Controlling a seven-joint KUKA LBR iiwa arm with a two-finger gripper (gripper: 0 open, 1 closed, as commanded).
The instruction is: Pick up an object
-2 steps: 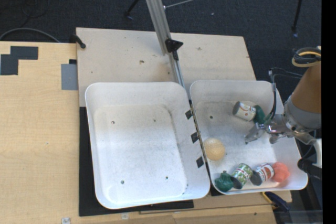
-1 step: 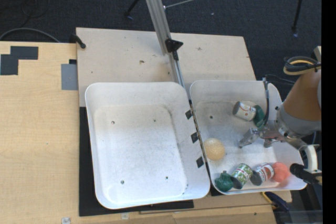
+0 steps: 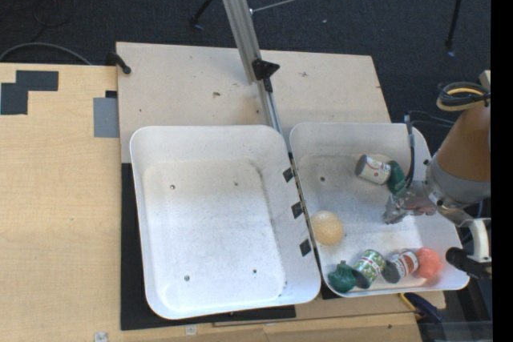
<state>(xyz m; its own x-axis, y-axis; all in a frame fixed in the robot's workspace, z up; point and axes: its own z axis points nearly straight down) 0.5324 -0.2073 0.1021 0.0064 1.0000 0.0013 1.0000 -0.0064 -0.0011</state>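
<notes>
The right bin (image 3: 353,136) holds several objects. A small silver can with a green end (image 3: 377,169) lies on its side near the back. In the middle rests a tan ball (image 3: 327,228). Along the front wall lie a dark green item (image 3: 343,278), a green-and-white can (image 3: 369,264), a red-and-white can (image 3: 401,264) and a pink-orange ball (image 3: 430,263). My gripper (image 3: 396,211) hangs low over the bin floor on the right side, just in front of the silver can and above the row of cans. The orange-banded arm (image 3: 466,152) comes in from the right.
The left bin (image 3: 208,220) sits beside the right one, with black clips (image 3: 296,208) along the shared wall. A slanted aluminium post (image 3: 240,16) rises behind the bins. The wooden bench (image 3: 56,196) extends to the left.
</notes>
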